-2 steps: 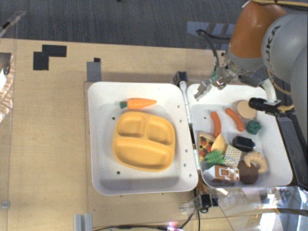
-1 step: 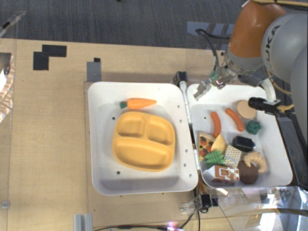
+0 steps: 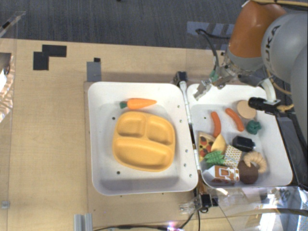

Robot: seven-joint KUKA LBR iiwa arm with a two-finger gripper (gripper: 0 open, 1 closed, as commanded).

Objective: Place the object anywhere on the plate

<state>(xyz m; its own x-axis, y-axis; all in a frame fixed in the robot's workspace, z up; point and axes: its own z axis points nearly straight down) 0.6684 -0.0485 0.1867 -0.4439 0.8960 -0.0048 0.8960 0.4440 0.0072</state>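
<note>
The arm (image 3: pixel 269 37) hangs over the far edge of the right bin (image 3: pixel 284 148), its gripper (image 3: pixel 211 83) low at the far-left corner; I cannot tell its state. The yellow plate (image 3: pixel 143 142) sits mid left bin (image 3: pixel 96 143). The carrot (image 3: pixel 139 103) lies just beyond the plate's far rim, long axis left-right, green top left, tip right. It looks like the reach stage: next, cross left and descend on the carrot

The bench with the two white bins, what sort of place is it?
Probably a robotics lab test bench. A grey arm reaches over two white bins: one holds a yellow plate and a toy carrot, the other a pile of toy food.
</note>
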